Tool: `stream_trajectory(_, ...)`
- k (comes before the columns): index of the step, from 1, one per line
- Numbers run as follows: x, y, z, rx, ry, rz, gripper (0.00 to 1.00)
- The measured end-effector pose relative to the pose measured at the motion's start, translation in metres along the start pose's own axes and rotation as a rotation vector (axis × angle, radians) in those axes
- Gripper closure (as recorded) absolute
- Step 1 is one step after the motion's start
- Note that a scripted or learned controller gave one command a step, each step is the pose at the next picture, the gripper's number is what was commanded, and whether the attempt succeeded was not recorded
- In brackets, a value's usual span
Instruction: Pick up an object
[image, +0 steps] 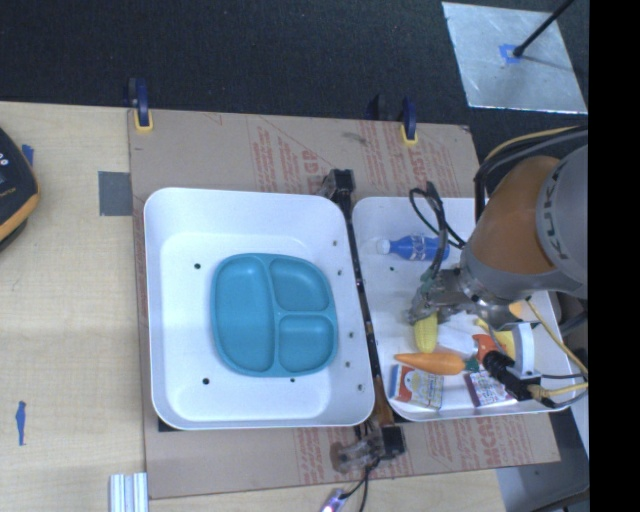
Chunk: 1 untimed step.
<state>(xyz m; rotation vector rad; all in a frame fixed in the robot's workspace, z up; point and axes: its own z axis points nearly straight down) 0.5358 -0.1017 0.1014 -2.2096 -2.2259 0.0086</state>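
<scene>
Two bins (160, 300); one blue plate (273, 313); jaws (432, 300) over corn (426, 333), state unclear.

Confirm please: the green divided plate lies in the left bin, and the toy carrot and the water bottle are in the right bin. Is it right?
Only the colour is wrong. The camera view shows a blue divided plate in the left bin. The toy carrot and the water bottle are indeed in the right bin.

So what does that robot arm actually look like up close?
The arm is a fat, rounded grey tube with a broad orange band. Black cables loop beside it, and it ends in a small dark metal gripper.
</scene>
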Motion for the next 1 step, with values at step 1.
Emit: stream_trajectory(1,0.0531,0.0498,-0.0912,-0.005,0.001,0.003,1.00)
